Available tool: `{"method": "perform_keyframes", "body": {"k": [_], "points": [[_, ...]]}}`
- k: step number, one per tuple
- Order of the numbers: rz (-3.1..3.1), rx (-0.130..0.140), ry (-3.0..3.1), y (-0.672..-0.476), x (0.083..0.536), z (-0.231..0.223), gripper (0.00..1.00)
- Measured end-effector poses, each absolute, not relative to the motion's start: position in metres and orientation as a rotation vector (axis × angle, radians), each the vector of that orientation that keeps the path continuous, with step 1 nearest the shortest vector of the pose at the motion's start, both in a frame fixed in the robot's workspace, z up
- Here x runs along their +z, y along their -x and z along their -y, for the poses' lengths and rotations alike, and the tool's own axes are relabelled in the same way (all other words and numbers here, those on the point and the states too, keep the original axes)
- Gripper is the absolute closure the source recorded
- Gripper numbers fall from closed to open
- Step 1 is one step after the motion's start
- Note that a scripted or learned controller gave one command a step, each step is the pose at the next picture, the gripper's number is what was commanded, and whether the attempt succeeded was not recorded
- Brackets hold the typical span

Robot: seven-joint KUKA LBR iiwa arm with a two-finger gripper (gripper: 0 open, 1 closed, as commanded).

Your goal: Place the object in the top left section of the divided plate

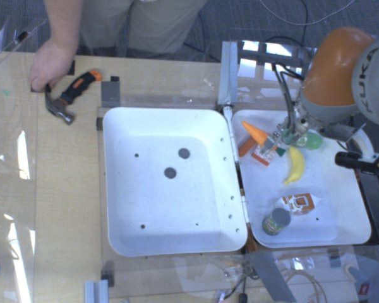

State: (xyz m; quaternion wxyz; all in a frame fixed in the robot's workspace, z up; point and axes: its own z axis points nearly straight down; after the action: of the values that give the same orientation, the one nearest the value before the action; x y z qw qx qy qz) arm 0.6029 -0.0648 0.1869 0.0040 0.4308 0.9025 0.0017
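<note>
Arm (341, 68) reaches into the right bin (350, 229), with the jaws (276, 145) low over a cluster at the bin's upper left. Cannot tell whether the jaws are released or clenched; nothing is visibly between them.

Likely target: carrot (254, 131) or the red-orange piece (247, 147) beside it, both just left of the jaws. Banana (295, 166) lies just to the right, with a green item (309, 141) behind it. Can (275, 221) and brown packet (298, 202) sit nearer the front.

Left bin (123, 232) carries two grey discs (177, 163). I can make out no divided plate, so the placement target is uncertain.

Risks:
- Crowding may make the jaws pinch two items or nudge the banana.
- The carrot's taper could slip out on closing.
- The bin wall is close, so a collision is possible.

A person's hand (50, 65) rests on the counter (25, 188) by a hammer (69, 96).
</note>
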Motion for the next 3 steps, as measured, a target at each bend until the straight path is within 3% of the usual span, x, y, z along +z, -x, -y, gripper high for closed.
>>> {"method": "perform_keyframes", "body": {"k": [1,2,3], "points": [[-2.825,0.011,-1.339,-0.605,0.199,0.063,1.0],[-2.816,0.005,-1.385,-0.534,0.186,-0.038,1.0],[-2.877,0.005,-1.253,-0.489,0.185,-0.083,1.0]]}}
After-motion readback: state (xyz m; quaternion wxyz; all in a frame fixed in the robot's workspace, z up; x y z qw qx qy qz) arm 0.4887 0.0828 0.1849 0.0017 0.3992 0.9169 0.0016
